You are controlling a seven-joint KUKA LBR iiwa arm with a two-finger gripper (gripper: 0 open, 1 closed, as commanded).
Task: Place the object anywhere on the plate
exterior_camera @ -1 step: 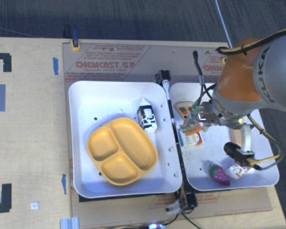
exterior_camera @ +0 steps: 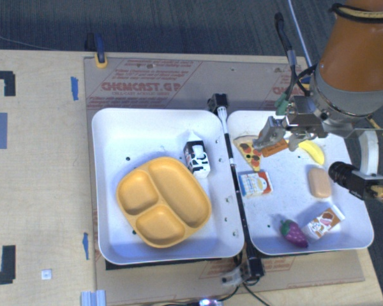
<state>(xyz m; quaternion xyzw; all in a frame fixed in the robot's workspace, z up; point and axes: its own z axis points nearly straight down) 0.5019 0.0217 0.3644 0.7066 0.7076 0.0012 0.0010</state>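
A yellow plate (exterior_camera: pixel 163 199) with three compartments lies in the left bin (exterior_camera: pixel 108 171), with nothing on it. My gripper (exterior_camera: pixel 269 139) hangs over the upper left part of the right bin (exterior_camera: pixel 360 234), well right of the plate. An orange stick-shaped item (exterior_camera: pixel 276 148) lies right at the gripper's tip; whether it is gripped or merely lying beneath is hidden. A pizza slice (exterior_camera: pixel 246 152) lies just left of the gripper, by the bin's wall.
A black-and-white carton (exterior_camera: pixel 196 158) stands in the left bin beside the plate's upper right rim. The right bin also holds a banana (exterior_camera: pixel 313 152), a bread roll (exterior_camera: pixel 319 183), a small blue-white carton (exterior_camera: pixel 254 183), purple grapes (exterior_camera: pixel 295 233) and a red-white carton (exterior_camera: pixel 324 223).
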